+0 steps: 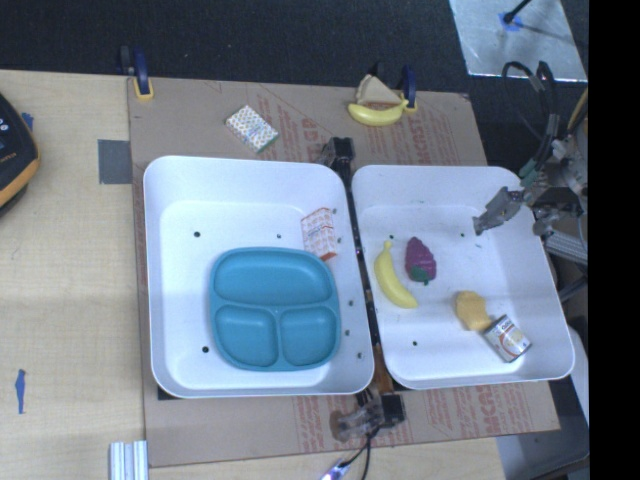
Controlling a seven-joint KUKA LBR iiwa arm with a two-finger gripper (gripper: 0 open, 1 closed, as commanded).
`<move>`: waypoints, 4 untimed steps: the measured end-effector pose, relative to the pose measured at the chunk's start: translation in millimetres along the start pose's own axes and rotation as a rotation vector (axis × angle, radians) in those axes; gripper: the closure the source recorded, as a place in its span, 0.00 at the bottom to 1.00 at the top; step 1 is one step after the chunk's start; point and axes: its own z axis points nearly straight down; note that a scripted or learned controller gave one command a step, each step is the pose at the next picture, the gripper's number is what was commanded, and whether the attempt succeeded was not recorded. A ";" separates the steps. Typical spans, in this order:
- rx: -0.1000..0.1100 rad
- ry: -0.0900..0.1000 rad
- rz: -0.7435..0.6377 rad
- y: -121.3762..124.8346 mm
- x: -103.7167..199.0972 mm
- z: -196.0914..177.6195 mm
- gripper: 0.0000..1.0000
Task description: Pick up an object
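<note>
The right bin (520,368) holds a yellow banana (393,276), a purple fruit-like toy (420,259), a yellow lump (473,310) and a small can (510,338) lying on its side. My gripper (520,218) hangs over the bin's upper right corner, at the view's right edge. Its two fingers are spread apart with nothing between them, and one grey finger (493,213) points down and left. The gripper stands well clear of all the objects, up and to the right of the purple toy.
The left bin (170,268) holds a blue divided plate (275,306) and a small red-and-white packet (320,232). On the bench behind the bins lie a second banana (378,113) and a patterned packet (251,127). A black and yellow device (12,148) sits at far left.
</note>
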 end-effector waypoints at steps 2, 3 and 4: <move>0.001 -0.001 0.000 38.8 64.5 153.8 0.00; 0.000 -0.001 0.000 27.9 49.2 180.9 0.00; 0.002 -0.002 -0.003 28.0 48.2 170.5 1.00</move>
